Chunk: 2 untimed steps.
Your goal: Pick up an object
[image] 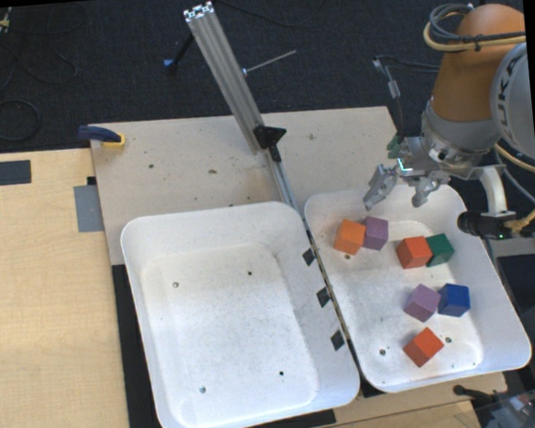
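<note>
A pale wooden table point(41, 305) carries two shallow white bins side by side, the left bin point(226, 320) and the right bin point(504, 327). The pincer point(401, 186) hovers over the far edge of the right bin, its fingers spread wide with nothing between them. Just below it lie an orange cube point(350, 237) touching a purple cube point(376, 232). Farther toward the near side sit a red-orange cube point(412, 253) against a green cube point(439, 248), then a second purple cube point(423, 302) beside a blue cube point(454, 300), and nearest the bin's front a second red-orange cube point(423, 346).
</note>
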Each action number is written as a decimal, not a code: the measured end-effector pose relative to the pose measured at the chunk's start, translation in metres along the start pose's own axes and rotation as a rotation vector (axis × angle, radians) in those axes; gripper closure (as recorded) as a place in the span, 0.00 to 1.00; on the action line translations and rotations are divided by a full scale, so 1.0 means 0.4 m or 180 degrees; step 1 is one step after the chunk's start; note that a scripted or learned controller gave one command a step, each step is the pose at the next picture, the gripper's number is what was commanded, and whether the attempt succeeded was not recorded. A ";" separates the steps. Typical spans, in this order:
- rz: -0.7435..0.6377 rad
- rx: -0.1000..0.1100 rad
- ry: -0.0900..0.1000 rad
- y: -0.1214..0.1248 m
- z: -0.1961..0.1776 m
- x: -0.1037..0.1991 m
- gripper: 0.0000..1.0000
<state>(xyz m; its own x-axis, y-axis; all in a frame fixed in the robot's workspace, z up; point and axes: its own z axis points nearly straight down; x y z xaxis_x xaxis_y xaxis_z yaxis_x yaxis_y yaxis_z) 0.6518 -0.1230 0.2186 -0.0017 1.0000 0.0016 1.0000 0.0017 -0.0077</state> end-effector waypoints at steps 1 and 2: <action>-0.0007 -0.0014 -0.0004 0.002 -0.007 0.000 0.00; 0.0002 0.0005 -0.0003 0.014 0.148 -0.009 0.00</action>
<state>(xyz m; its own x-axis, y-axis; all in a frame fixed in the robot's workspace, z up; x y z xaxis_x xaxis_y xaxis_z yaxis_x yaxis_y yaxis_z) 0.6570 -0.1265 0.1595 -0.0010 1.0000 0.0008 1.0000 0.0010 -0.0091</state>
